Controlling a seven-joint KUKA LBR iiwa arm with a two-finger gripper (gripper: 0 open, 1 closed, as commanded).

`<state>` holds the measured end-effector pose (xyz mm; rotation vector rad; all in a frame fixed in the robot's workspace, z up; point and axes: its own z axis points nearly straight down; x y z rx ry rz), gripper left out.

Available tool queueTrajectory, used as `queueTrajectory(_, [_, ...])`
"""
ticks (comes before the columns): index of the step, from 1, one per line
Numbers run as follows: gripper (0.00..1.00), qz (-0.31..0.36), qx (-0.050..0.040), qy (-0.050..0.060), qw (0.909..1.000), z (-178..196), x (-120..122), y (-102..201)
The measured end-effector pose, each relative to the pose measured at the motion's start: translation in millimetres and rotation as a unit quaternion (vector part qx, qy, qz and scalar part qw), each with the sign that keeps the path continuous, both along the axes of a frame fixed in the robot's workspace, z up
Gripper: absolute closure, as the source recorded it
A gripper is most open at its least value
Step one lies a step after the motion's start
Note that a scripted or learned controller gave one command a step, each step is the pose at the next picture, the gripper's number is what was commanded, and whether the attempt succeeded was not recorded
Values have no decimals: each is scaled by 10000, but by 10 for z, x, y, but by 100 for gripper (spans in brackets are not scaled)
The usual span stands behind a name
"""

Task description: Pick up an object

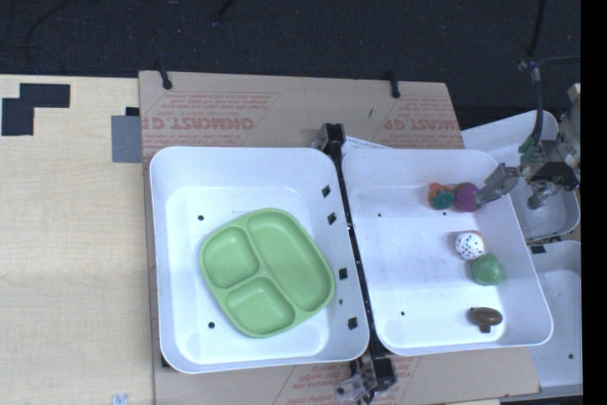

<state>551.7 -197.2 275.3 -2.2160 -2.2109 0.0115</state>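
Camera view: we see the claw (517, 187) at the right bin (417, 299) edge, near a purple ball (466, 197); can't tell its grip.

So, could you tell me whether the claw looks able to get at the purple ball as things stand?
Probably yes: the claw hangs just right of the purple ball, with nothing between them. An orange toy touches the ball's far side, which may crowd the grasp.

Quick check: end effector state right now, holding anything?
End effector: at the right bin's right edge beside the purple ball; open or closed cannot be told, nothing visibly held.
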Motion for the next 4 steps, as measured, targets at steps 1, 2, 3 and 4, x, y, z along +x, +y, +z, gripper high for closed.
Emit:
queueTrajectory(1, [0,12,-14,-61,10000,65,20,2])
queueTrajectory(2, [0,10,-4,-31,10000,-372,4,-10])
queueTrajectory(3, [0,9,-2,-31,10000,-811,21,-10])
queueTrajectory(4, [0,5,-3,-32,10000,-1259,62,-22])
